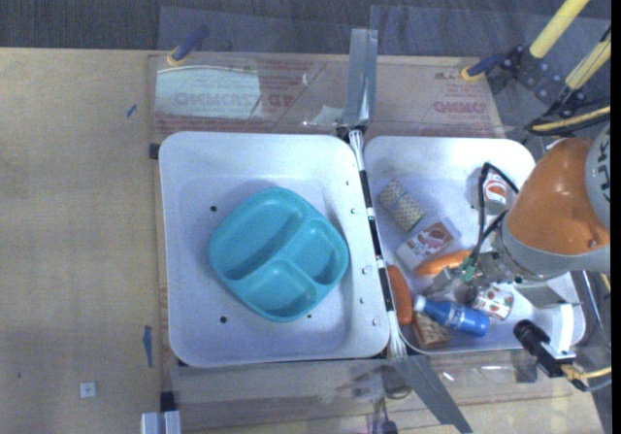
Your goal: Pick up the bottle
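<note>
The bottle (456, 317) is blue with a white cap at its left end. It lies on its side near the front of the right bin (441, 152). My gripper (473, 275) hangs from the orange-banded wrist (551, 209) over the middle of that bin. It is just behind and slightly right of the bottle, close to an orange carrot-like piece (439, 263). Nothing shows between the gripper and the bottle that tells me they touch.
The right bin also holds a grey textured block (401, 204), a small printed card (430, 240), an orange piece (398, 294) at the left wall and red-and-white packets (495, 191) (497, 302). A teal divided plate (279, 254) sits in the left bin (184, 170).
</note>
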Motion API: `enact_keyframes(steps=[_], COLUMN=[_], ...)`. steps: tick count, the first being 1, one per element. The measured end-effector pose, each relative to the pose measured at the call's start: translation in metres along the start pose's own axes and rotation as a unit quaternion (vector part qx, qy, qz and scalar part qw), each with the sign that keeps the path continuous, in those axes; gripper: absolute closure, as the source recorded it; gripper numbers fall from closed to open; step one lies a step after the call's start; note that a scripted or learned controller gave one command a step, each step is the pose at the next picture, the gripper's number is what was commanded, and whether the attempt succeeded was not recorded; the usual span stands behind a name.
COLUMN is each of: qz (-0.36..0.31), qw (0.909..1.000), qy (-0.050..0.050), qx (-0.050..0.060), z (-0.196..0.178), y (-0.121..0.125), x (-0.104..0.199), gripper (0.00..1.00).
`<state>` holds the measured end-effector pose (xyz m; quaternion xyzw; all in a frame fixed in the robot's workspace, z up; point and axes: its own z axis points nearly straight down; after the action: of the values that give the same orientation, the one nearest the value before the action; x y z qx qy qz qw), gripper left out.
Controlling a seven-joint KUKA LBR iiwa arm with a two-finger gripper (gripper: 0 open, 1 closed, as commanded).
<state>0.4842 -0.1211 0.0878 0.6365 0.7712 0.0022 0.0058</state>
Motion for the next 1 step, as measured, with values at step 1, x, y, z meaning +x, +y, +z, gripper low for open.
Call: enact_keyframes(steps=[1], qz=[0.0], qw=[1.0], qy=[0.001], qx=[0.001], z=[-0.007], y=[0.0012], x=[0.0006], gripper=[1.0])
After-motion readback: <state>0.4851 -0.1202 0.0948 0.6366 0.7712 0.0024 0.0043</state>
